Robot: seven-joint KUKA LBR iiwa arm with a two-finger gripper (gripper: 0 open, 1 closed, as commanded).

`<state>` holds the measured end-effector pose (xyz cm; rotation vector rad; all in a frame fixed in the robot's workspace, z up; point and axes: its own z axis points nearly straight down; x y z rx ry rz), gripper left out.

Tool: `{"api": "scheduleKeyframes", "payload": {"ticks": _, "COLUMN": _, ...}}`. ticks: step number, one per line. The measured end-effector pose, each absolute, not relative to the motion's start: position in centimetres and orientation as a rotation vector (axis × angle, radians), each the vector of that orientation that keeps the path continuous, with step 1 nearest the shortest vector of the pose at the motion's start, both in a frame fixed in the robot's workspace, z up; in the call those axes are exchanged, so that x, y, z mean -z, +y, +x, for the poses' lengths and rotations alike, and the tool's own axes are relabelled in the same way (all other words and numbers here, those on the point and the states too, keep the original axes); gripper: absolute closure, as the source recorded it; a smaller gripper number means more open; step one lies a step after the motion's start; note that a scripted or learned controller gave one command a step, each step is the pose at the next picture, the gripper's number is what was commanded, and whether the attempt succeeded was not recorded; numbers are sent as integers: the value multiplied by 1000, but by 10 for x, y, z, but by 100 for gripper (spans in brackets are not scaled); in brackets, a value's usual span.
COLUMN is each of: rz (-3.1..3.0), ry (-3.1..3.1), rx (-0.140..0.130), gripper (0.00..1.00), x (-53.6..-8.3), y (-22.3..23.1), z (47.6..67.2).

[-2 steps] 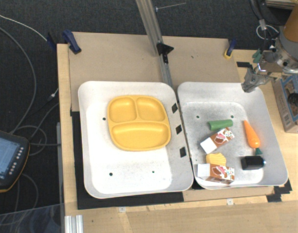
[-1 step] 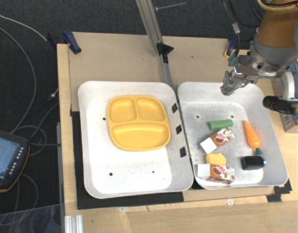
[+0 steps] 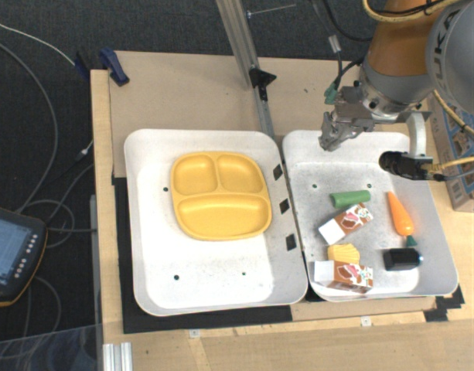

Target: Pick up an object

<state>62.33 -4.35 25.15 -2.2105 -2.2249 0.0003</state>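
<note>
- Plastic toy food lies loose in the right bin (image 3: 445,265), all of it near the middle and front: a green cylinder (image 3: 351,198), an orange carrot (image 3: 400,214), a small printed carton (image 3: 347,222), a yellow ridged piece (image 3: 343,252), a second printed pack (image 3: 346,273) at the front rim, and a black block (image 3: 400,259).
- Every one of these looks light and stiff, so weight should not be a concern; slipping is the likelier trouble, since the surfaces look smooth.
- My pick would be the carrot, which lies apart from the others with bare bin floor on both flanks; a hold across its thick middle seems safest, as the taper could squirt out of a pinch near the tip.
- By contrast, the carton, yellow piece and front pack sit close together, so fingers coming down there may nudge a neighbour.
- Above the bin's back edge hangs the gripper (image 3: 335,136), well apart from all the toys; it carries nothing, and I cannot tell how wide its jaws stand.
- Yellow and divided, a plate (image 3: 219,194) sits in the left bin (image 3: 144,207).
</note>
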Motion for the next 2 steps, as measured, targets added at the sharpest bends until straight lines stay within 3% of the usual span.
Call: {"api": "scheduleKeyframes", "payload": {"ticks": 2, "rz": -2209, "ry": -2225, "rx": -3, "gripper": 100, "x": -226, "y": 72, "z": 628}}
